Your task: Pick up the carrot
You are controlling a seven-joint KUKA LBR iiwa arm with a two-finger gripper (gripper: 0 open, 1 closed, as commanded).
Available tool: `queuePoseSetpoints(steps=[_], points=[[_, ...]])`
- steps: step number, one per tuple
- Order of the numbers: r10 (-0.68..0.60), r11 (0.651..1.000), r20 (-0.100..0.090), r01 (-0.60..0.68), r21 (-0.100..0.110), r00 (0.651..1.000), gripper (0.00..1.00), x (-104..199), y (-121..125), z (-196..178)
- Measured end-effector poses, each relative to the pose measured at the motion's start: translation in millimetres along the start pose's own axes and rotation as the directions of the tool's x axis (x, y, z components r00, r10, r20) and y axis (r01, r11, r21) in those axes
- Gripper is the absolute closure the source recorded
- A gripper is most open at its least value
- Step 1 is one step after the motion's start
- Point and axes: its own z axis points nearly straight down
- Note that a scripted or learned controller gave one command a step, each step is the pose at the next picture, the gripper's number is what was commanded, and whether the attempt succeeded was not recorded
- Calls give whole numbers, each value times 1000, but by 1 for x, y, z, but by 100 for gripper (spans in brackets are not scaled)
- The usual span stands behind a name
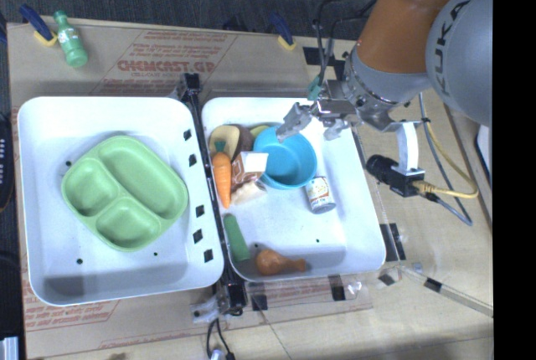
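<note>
The carrot (222, 179) lies in the right bin (352, 224), close against that bin's left wall, with its length running toward and away from you and its pale stem end pointing to the far side. Just beyond its far end you see a brown and yellow rounded item (224, 138), and right beside it on the right rests a small brown and white carton (249, 170). Next to the carton sits a blue bowl (287, 159), and near the bowl's right side a small can (319, 194) lies tilted. Toward the near edge of the same bin you find a green cucumber-like piece (236, 239) and a brown drumstick-shaped toy (277, 262). The gripper (314, 120) hangs over the far rim of the blue bowl, well apart from the carrot, and its two fingers stand apart with nothing between them. In the left bin (42, 182) you have a green divided plate (126, 192) lying flat. On the cardboard beyond the bins stands a small green bottle (72, 42).
</note>
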Motion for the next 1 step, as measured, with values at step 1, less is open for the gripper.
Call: queuePoseSetpoints(steps=[1], points=[[239, 971, -2, -239, -3, 971, 0, 12, -12, 189]])
